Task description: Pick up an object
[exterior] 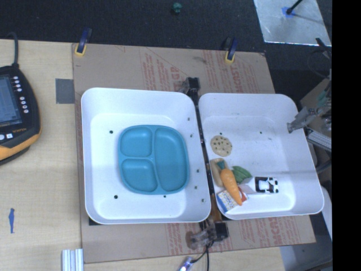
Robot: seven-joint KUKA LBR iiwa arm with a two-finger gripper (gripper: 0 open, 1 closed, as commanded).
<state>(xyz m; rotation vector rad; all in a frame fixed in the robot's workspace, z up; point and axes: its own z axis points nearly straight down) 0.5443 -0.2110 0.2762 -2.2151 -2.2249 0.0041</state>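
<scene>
Clutter at the near edge of the bench (45, 168) is noted first: a cable fitting (206, 236) below the seam between the bins. Left bin (93, 103) carries a blue divided plate (153, 158), lying flat. Right bin (282, 109) carries the pickable items, bunched against its left wall: a round cookie (221, 145), an orange carrot (230, 186) with green leaves (242, 173), a small blue-and-white carton (225, 201) touching the carrot's lower end, and a black-and-white block (267, 185) lying apart from the rest.

Hand (298, 121) is seen at the right bin's far right rim, well apart from every item. Whether it is open or closed cannot be told; nothing is seen gripped.

Judgement: all items are likely light toy pieces. Carrot is probably stiff, smooth, tapered, so slip is expected; it is best gripped across its thick middle. Block is the cleaner target: isolated, flat sides, clearance all round. Cookie is judged too flat for a pinch. Crowding beside the wall is the main risk.
</scene>
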